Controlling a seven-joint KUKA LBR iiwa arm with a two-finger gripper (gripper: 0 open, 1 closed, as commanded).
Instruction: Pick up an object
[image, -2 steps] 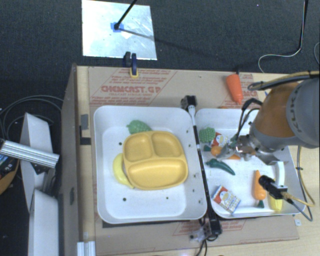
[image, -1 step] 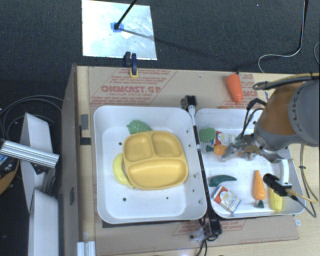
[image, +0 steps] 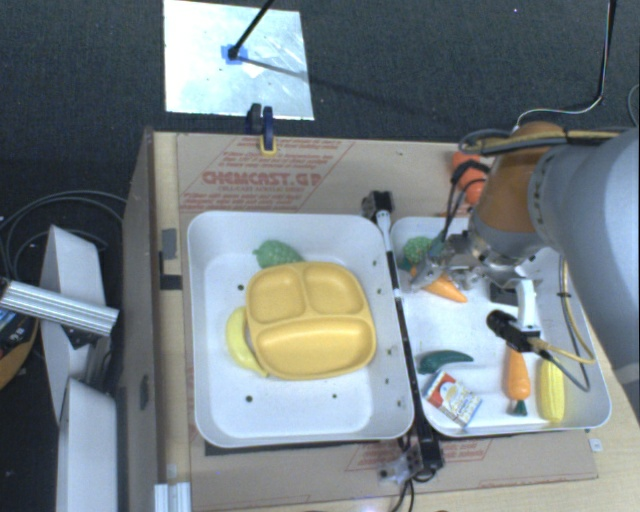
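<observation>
Nearest me in the right bin (image: 590, 405) lie a small packet (image: 455, 397), a carrot (image: 516, 376) and a corn cob (image: 551, 390), loosely spaced with bare floor between. Further in, the gripper (image: 445, 272) sits low over a second carrot (image: 446, 291) beside a green vegetable (image: 417, 249), hard against the divider wall. I cannot tell how its parts are set. I judge the grasp under way; next comes closing, then a straight lift, since sideways room is tight.
</observation>
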